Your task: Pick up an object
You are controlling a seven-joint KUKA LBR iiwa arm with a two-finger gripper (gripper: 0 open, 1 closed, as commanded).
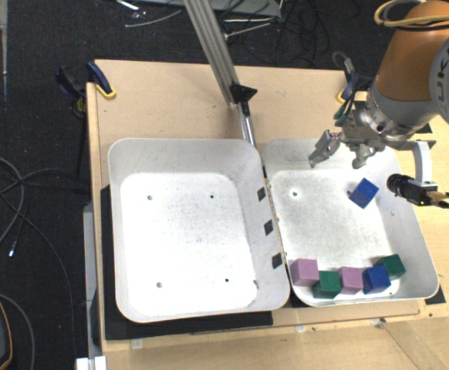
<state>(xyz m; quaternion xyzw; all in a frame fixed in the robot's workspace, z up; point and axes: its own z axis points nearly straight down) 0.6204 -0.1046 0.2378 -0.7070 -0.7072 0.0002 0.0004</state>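
The gripper [340, 151] hangs over the right bin's [413, 230] far edge, jaws spread wide, holding nothing. The lone blue block [363, 193] lies near that bin's right edge; it looks light and rigid, best pinched across opposite flat faces.

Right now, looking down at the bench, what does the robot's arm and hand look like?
The arm is a rounded, bulky body with a broad orange band and grey casing at its right side. A yellowish cable loops over its top. Below it sits a grey metal wrist, ending in the hand, which has two slim grey metal fingers. A white bracket with a black cylindrical part hangs at the side.
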